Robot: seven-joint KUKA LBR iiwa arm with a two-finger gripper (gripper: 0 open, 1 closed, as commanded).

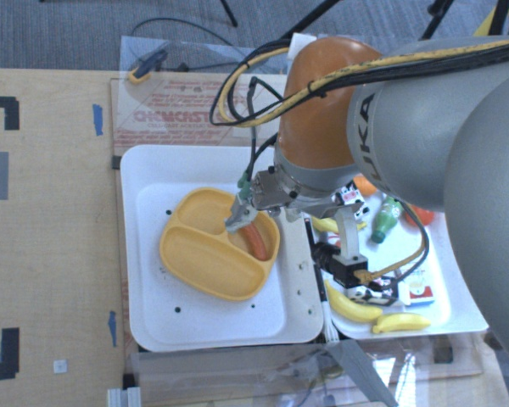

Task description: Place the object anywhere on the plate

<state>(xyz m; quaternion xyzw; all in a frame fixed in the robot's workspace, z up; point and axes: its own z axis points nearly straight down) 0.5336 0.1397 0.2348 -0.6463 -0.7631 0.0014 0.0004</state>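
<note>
The two-finger gripper (242,214) hangs low over the right-hand compartment of the yellow, divided plastic plate (208,257), its metal tips directly above the upper end of the orange-red sausage-shaped object (255,242). Whether the tips are spread, pressed together or pinching the object cannot be told: the wrist housing and the slant of the camera hide the gap between them. The object lies inside the plate's compartment, just below and to the right of the gripper, its lower end near the plate's right rim.

Outward from the gripper, the plate rests in the shallow white left bin (144,227), with bare floor to the left and below. Behind the gripper, to the right across the divider between bins, the shallow white right bin (458,299) holds yellow bananas (369,312), a green bottle (384,221) and small printed packets. The grey arm with its orange wrist section (331,100) covers much of that bin.

Judged from this position, the placement appears done or nearly so. Risks noted: should the tips be in contact with the object, an upward withdrawal could drag or lift it out of the compartment; the object, being rounded, could roll toward the rim if nudged. A sideways retreat could also strike the plate and shift it across the bin.
</note>
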